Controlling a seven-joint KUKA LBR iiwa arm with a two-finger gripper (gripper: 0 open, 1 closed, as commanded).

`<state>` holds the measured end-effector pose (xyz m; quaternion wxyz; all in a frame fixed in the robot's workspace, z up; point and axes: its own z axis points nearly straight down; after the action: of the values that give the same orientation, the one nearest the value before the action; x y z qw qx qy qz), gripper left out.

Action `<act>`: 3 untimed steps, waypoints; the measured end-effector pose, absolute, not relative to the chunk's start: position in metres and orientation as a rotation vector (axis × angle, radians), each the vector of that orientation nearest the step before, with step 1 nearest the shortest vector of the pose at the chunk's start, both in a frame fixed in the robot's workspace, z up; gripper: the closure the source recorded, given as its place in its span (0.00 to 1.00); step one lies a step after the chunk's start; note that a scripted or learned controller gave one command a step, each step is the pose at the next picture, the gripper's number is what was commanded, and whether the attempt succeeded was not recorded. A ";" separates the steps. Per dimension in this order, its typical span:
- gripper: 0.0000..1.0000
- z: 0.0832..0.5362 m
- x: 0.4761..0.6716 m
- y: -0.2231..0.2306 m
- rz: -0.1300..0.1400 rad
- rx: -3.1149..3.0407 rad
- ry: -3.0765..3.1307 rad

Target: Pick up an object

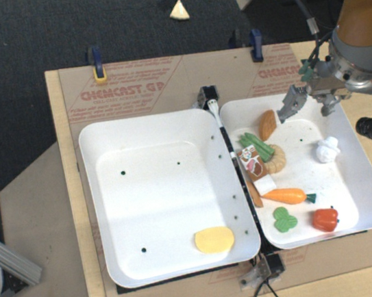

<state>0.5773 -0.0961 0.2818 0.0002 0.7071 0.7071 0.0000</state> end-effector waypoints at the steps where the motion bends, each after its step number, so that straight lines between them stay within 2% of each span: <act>1: 0.00 0.129 0.595 -0.126 -0.014 2.232 2.226; 2: 0.00 0.085 0.642 -0.115 0.006 2.216 2.221; 3: 0.00 0.100 0.668 -0.102 0.004 2.217 2.220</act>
<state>0.6682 -0.1017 0.0999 0.0020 0.7066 0.7076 0.0012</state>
